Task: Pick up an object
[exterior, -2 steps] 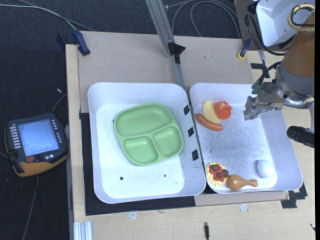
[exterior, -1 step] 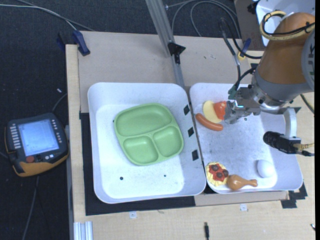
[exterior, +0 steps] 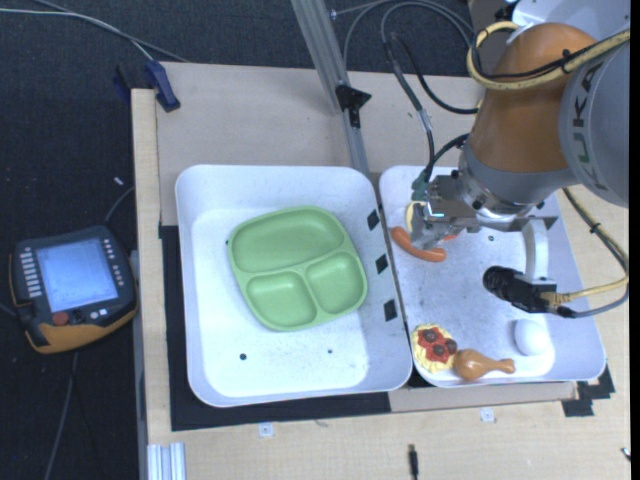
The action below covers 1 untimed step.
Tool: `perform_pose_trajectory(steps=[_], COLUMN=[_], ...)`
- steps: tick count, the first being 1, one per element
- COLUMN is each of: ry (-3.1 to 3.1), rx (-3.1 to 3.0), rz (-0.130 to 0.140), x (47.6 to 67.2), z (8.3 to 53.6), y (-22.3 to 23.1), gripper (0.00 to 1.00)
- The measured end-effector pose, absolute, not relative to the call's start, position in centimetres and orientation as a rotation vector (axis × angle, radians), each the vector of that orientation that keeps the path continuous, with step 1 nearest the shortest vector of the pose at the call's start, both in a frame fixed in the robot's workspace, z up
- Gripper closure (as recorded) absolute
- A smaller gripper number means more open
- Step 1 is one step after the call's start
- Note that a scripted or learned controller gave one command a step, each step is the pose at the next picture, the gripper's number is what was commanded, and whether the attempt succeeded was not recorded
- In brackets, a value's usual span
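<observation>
My gripper [exterior: 436,226] hangs low over the far left part of the right bin [exterior: 470,293]. An orange sausage [exterior: 415,247] lies just below and left of it, with its right end tucked under the gripper. I cannot tell whether they touch. A pale yellow item [exterior: 412,213] peeks out at the gripper's left side. Near the bin's front edge lie a pizza slice [exterior: 434,345], a brown drumstick [exterior: 484,365] and a white egg [exterior: 532,337].
A green divided plate [exterior: 297,266] lies in the left bin [exterior: 200,268]. A black camera unit [exterior: 516,287] on a cable hangs from the arm over the right bin. A metal post [exterior: 325,38] rises behind the bins. A teach pendant [exterior: 70,286] lies far left.
</observation>
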State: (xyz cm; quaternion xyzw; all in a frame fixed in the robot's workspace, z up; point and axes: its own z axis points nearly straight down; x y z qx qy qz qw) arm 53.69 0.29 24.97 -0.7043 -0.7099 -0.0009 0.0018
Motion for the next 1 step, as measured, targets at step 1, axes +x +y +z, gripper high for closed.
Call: perform_pose_trajectory(steps=[1], ry=[-2.225], rx=[-2.212], rz=[0.001], x=[53.15], z=[23.78], y=[4.79], gripper=[1.0])
